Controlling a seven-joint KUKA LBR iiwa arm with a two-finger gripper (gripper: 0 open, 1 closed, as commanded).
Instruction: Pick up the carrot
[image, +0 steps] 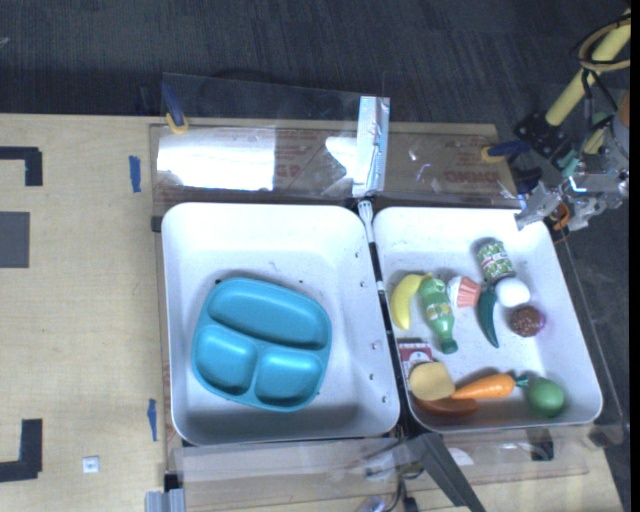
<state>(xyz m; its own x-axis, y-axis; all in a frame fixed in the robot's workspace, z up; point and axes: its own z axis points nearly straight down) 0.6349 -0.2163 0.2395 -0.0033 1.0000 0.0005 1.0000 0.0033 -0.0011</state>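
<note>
Carrot (487, 387) lies flat near the front edge of the right bin (575, 300). Touching its left end: a yellow-and-red toy (432, 383). Just off its right tip: a green ball (545, 397). Behind it: green bottle (437, 312), banana (404, 299). Gripper (560, 205) sits well apart from the carrot, over the bin's far right corner; grip state cannot be told.

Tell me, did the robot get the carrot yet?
Not yet. Nothing looks done: the carrot lies in the right bin, near its front edge beside a green ball. The gripper is up at the bin's far right corner. Reaching, grabbing and lifting are all left.
</note>
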